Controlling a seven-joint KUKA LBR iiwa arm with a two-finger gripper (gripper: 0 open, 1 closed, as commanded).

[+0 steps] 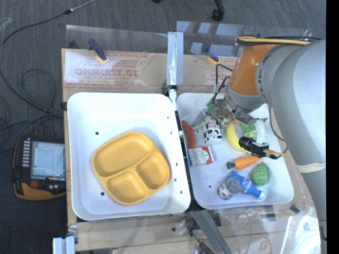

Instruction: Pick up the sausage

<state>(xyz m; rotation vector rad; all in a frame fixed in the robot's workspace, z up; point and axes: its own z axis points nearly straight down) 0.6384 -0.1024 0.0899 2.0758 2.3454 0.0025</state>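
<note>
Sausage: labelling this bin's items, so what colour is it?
Reddish-orange sausage, by the right bin's left wall; clearest in the camera view.

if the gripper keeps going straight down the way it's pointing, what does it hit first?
Likely the small black-and-white cow toy right under the gripper, not the reddish-brown sausage by the right bin's left wall. Depth is unclear.

A grey arm with an orange band (249,75) reaches in from three o'clock over the right shallow white plastic bin (204,194). Its two-finger gripper (211,118) hangs near that bin's top, just beside the slim red-orange sausage (188,133) lying against the bin's nine-o'clock wall. Below the sausage sits a small red-and-white packet (201,155). Toward four o'clock lie a yellow banana (233,135), an orange carrot (245,162), a green knobbly toy (259,174) and a blue bottle (241,186). The left white bin (85,110) holds a yellow three-compartment plastic tray (131,166).
</note>
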